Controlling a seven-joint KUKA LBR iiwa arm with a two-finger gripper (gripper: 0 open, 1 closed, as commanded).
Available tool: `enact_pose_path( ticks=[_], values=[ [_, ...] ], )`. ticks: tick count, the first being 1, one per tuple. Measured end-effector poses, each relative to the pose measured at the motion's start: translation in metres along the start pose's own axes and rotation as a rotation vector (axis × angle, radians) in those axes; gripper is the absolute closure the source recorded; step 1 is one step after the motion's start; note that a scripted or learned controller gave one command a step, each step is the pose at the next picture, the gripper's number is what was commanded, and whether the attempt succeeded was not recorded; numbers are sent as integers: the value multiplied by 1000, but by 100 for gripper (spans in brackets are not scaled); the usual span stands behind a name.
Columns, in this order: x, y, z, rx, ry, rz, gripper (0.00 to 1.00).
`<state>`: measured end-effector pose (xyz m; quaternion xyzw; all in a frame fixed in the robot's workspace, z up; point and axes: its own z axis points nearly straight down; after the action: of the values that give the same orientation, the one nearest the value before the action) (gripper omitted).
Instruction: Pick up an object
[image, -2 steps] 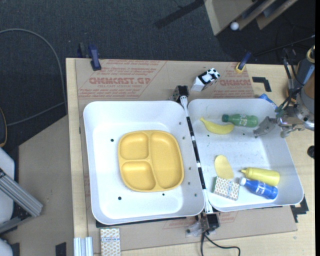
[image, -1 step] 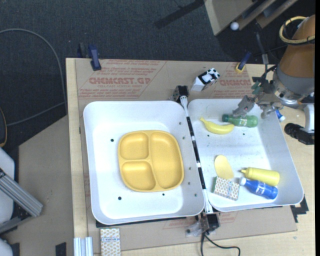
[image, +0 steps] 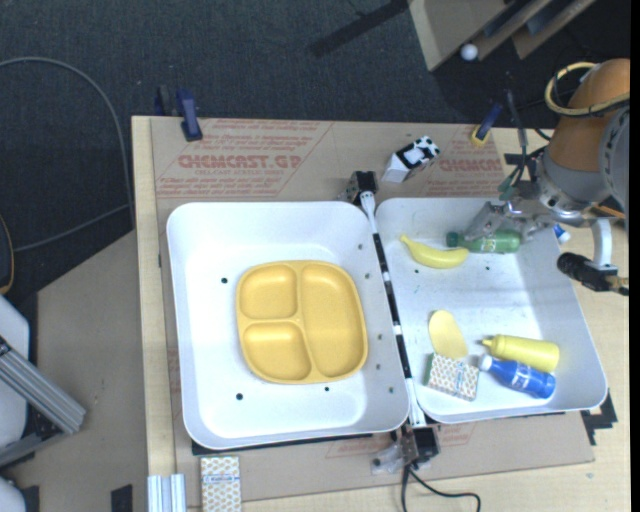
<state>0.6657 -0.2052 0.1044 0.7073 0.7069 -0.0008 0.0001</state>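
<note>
Glossy white plastic bins (image: 200, 330); matt yellow plastic divided plate (image: 300, 322); smooth yellow banana (image: 434, 253); printed cardboard bench top (image: 240, 155).

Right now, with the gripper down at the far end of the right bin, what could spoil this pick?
The gripper sits at a green object that touches the banana; closing or lifting might drag the banana along. The green object also looks small and lies flat, so the fingers may slip off it.

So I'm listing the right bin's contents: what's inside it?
The right bin holds a banana, a green bottle under the hand, a yellow bottle, a blue bottle, a yellow spoon-like piece and a patterned packet. Anything beneath the hand is covered.
</note>
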Motion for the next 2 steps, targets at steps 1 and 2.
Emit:
enact_pose_path(
  ticks=[1, 2],
  values=[
    [0, 3, -15, -10, -4, -2, 100],
    [72, 1, -43, -1, 2, -2, 100]
  ],
)
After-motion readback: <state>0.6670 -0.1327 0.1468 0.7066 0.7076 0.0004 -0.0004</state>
